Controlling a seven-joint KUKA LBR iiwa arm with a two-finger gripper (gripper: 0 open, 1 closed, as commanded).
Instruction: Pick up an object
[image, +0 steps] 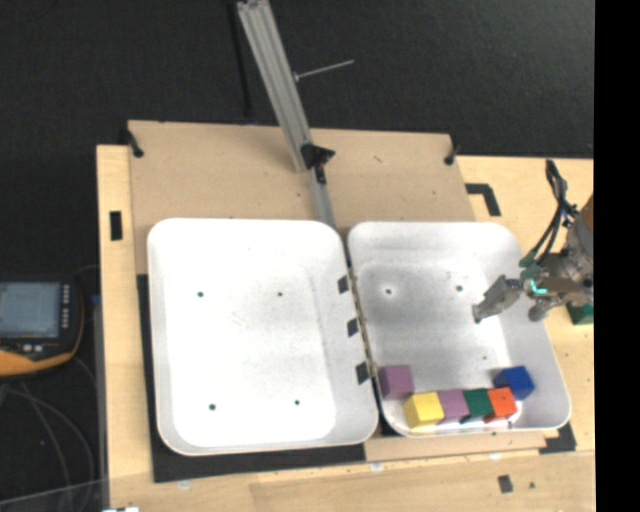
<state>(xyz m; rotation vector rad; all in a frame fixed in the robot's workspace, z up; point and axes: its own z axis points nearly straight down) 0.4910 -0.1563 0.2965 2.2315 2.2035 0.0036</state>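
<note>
Claw (518, 297), fingers apart and holding nothing, above the right bin (430, 250); coloured blocks (455, 400) clustered along that bin's near wall.

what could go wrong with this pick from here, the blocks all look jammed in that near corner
1. The yellow block, purple block, green block and orange block sit packed in a row against the right bin's near wall, so a finger may find no gap between them.
2. The pincer is well back from them; it may close on nothing.
3. The blue block sits near the corner wall, risking a collision.
</note>
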